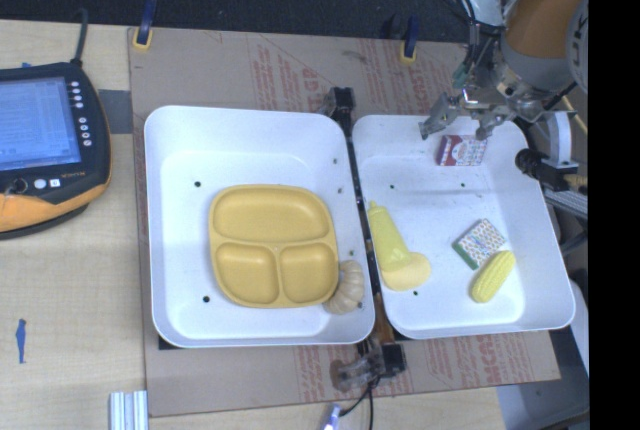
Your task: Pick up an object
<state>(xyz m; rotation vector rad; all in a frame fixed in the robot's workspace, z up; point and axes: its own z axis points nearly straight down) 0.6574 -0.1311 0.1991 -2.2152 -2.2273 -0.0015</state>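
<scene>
Seashell (347, 289) at left bin's (170, 218) near rim, touching yellow tray (272, 244). Gripper (464, 123) spread open above red-white packet (460, 151) by right bin's (540, 318) far edge; bare floor mid-bin.

Single fixed camera above bench (90, 318); slanted downward; both bins (170, 218) framed.

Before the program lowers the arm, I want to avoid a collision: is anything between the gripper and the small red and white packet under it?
Nothing visible does. The gripper hangs open just above the red and white packet.
</scene>
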